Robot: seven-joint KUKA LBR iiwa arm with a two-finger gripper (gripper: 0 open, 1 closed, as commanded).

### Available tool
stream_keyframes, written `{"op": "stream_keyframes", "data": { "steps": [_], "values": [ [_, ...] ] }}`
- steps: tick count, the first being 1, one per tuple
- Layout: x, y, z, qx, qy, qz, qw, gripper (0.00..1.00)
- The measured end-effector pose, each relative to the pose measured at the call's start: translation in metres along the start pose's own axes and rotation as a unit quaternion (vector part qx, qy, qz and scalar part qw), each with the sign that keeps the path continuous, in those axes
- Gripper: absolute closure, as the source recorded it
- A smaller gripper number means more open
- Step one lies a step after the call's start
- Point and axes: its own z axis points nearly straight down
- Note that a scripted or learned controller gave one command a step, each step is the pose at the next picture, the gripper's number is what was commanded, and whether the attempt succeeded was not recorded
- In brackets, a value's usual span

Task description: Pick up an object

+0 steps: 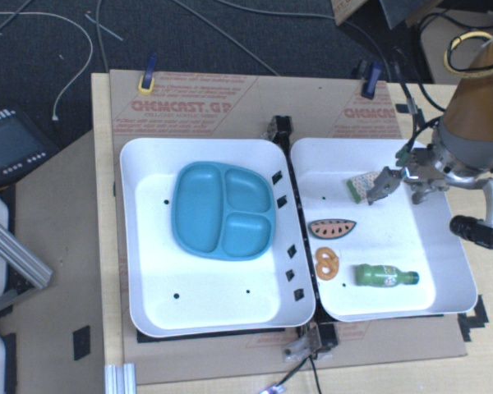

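While the gripper (400,184) hangs over the right bin (452,294) with its fingers spread and nothing between them, a small green packet (361,187) lies just beside its left-hand finger, toward the bin divider. Watermelon slice (332,228), pretzel (326,263) and green bottle (384,276) lie nearer the camera.

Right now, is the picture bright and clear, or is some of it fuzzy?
Camera view: bright, even light, soft shadows; the blue plate and green bottle look sharp; the gripper is a bit blurry; the dark floor at the top is dim.
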Motion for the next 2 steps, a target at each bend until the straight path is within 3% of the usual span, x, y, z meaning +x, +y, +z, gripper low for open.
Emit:
{"op": "stream_keyframes", "data": {
  "steps": [2],
  "values": [
    [-0.003, 0.000, 0.115, 0.000, 0.000, 0.000, 1.0000, 0.00]
  ]
}}
